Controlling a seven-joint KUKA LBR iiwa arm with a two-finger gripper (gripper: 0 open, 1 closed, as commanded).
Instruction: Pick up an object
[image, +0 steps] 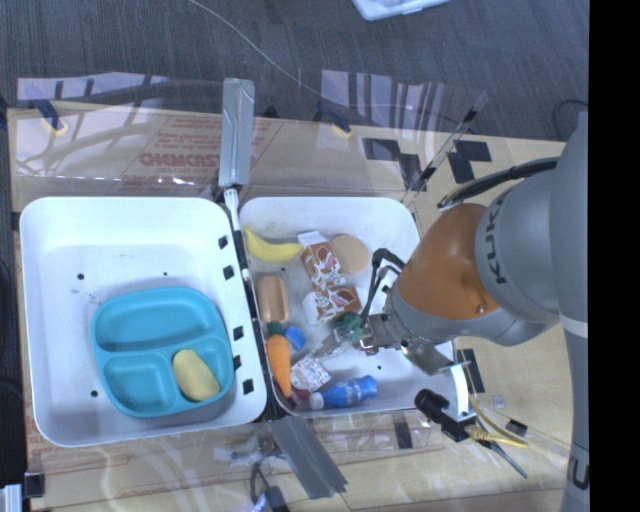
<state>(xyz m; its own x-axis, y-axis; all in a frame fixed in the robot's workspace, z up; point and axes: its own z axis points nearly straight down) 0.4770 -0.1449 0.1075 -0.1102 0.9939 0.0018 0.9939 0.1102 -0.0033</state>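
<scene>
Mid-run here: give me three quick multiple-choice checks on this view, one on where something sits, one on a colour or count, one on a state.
1. Where does the yellow potato-like piece lie?
A. In the right bin among the clutter
B. In a compartment of the blue tray in the left bin
C. On the bench outside both bins

2. What colour is the carrot by the right bin's left wall?
A. Orange
B. Purple
C. White

3. How does the banana lie?
A. Standing on end
B. Hanging over the rim
C. Flat on the floor of the right bin, near its far left corner

Answers: 1 B, it rests in the tray's lower right compartment. 2 A, its body is orange with a green top. 3 C, it lies on its side beside the packets.
</scene>
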